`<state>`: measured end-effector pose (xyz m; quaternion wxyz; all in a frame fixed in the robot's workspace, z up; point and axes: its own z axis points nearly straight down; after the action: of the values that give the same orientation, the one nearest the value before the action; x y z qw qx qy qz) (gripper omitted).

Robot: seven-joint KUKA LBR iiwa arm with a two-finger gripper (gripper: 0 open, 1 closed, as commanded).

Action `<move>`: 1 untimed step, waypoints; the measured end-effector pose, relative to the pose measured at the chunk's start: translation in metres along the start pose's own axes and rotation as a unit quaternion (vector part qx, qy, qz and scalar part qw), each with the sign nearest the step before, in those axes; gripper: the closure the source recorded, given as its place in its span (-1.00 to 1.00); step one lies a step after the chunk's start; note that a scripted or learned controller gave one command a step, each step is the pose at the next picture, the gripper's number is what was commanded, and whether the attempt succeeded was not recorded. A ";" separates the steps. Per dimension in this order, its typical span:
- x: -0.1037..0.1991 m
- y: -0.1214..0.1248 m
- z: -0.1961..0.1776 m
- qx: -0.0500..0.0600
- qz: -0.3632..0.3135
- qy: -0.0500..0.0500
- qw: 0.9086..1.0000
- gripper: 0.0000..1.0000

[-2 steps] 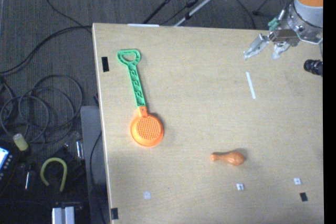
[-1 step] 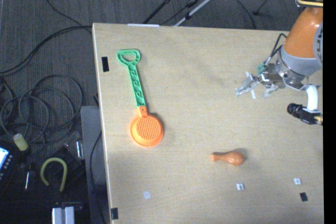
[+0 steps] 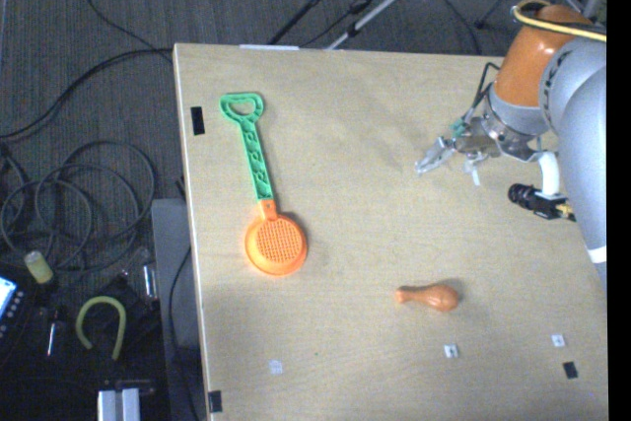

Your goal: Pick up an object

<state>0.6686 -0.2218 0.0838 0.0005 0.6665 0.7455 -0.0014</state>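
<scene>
Orange drumstick-shaped toy [image 3: 430, 297] lies flat near the front of the tan surface [image 3: 375, 212], untouched; green-handled orange strainer [image 3: 262, 192] lies toward the left side, handle pointing to the far edge, also unmoved. Gripper [image 3: 446, 156] hangs at the right, well apart from both objects, fingers spread with nothing between them; arm [image 3: 562, 104] sits at the right edge. Judged status: pick not yet begun — object choice, approach, descent, closing and lift all remain
</scene>
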 end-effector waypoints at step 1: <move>0.041 0.005 -0.001 -0.001 -0.195 0.001 0.981 -1.00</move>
<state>0.6689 -0.1810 0.0843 0.0004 0.5084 0.8611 0.0002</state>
